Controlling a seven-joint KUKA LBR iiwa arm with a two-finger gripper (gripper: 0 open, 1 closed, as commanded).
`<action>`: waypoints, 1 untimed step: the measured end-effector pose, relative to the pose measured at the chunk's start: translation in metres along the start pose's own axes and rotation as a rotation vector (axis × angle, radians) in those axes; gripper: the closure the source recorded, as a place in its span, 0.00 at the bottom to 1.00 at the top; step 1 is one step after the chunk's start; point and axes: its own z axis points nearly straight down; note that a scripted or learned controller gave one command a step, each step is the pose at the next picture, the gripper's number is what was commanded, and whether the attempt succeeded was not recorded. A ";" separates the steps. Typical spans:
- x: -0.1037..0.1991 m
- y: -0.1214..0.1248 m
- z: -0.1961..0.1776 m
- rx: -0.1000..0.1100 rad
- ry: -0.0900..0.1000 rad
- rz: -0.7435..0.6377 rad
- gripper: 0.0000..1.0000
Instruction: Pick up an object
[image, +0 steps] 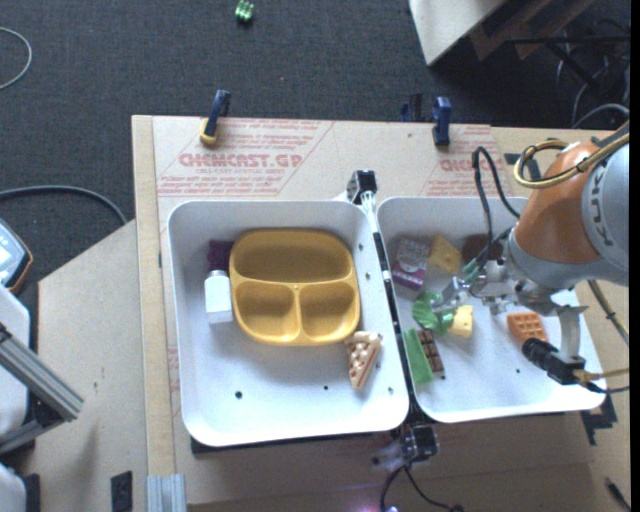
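Nearest us, left of the jaws (452, 295): pie slice (363, 358), yellow tray (293, 285). Under the jaws we list a green object (430, 312) beside a cheese wedge (461, 322). We cannot tell their opening or hold.

The bench (300, 150) is viewed from above at a slant by one fixed camera, set far enough back that both white bins (190, 330) and surrounding dark floor (120, 60) are taken in
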 end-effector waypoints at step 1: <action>-0.001 0.003 -0.016 -0.013 -0.004 0.000 1.00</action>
